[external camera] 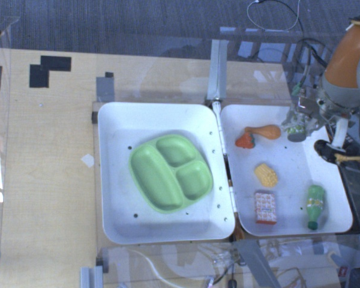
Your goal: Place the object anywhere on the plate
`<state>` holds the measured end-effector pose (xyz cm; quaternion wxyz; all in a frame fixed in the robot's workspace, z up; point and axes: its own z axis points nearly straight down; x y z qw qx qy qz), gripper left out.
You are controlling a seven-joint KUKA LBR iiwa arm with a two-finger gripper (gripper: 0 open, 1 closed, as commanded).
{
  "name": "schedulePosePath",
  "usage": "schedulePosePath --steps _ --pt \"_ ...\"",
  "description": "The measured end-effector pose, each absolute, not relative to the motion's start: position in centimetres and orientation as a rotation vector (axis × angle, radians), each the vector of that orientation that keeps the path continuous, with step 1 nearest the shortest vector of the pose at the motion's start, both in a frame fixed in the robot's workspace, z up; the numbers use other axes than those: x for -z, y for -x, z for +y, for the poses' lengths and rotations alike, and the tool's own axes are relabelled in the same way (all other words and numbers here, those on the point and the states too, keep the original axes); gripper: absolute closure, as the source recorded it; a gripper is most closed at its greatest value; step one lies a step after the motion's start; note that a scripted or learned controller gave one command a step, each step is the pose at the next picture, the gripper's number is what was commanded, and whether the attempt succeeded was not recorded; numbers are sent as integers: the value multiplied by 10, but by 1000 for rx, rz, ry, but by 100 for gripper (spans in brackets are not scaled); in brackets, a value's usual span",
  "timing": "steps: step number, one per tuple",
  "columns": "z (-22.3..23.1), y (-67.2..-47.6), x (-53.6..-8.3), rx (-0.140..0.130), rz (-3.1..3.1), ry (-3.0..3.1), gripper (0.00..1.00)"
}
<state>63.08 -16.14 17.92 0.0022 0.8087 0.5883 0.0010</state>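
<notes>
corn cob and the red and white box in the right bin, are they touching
Apart. The camera view shows a strip of bare white bin floor between the corn cob and the red and white box below it.

2 bins, 1 plate, 1 bottle, 1 carton, 1 corn, 1 drumstick, 1 strawberry.

You have two bins side by side. Left bin holds divided plate near its middle. Right bin holds five things: strawberry touching drumstick at rear, corn piece mid-bin, box in front of it, bottle front right. Gripper sits just right of drumstick.
</notes>
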Motion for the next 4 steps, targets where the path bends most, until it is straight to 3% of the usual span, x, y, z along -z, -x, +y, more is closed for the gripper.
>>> schedulePosePath --steps 1,2,3,4 --pt "-92 -670 -135 -6 1959 -2452 100" --pt "-18 -657 -187 -9 1848 -2536 100" --pt "61 -642 -185 -5 1826 -2556 100" --pt "101 -604 -125 -25 2024 -2394 100"
